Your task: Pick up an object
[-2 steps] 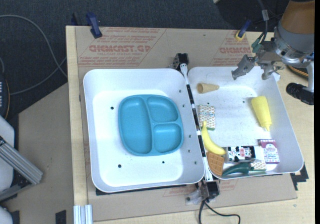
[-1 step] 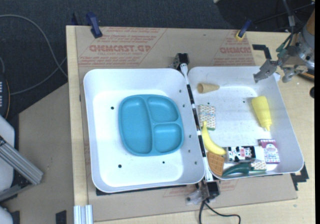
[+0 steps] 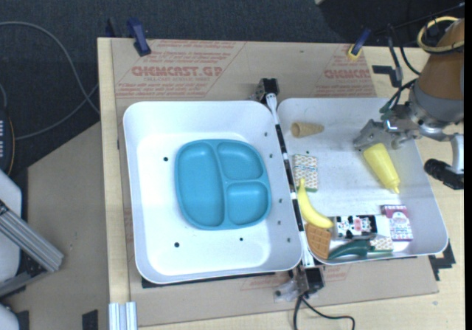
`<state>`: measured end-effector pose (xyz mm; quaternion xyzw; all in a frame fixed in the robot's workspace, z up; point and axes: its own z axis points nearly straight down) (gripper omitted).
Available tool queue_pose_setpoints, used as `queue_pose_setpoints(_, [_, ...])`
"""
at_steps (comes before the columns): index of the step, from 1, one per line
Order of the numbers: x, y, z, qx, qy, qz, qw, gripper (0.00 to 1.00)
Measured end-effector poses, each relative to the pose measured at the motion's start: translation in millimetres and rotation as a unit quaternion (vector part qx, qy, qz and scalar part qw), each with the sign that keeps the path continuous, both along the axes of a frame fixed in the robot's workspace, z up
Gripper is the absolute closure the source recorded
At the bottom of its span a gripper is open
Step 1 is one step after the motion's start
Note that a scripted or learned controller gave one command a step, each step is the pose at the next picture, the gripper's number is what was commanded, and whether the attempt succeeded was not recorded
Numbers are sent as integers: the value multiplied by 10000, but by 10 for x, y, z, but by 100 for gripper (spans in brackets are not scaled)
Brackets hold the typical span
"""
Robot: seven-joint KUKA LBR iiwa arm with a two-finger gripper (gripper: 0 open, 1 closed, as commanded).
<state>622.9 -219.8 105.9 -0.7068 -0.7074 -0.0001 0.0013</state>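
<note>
We see our grey two-finger gripper [image 3: 378, 133] hanging over the right white bin [image 3: 435, 210], whether spread or clenched we cannot tell. The yellow plastic mustard bottle [image 3: 383, 165] lies just below it in the view, its long axis slanting down-right, cap end away from us. It looks the likeliest pick.
</note>
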Motion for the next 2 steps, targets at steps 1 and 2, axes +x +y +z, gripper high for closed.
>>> queue_pose_setpoints(1, [-247,15,-205,33,-15,21,10000,0])
queue_pose_setpoints(2, [-260,-28,-108,-7,-13,5,10000,100])
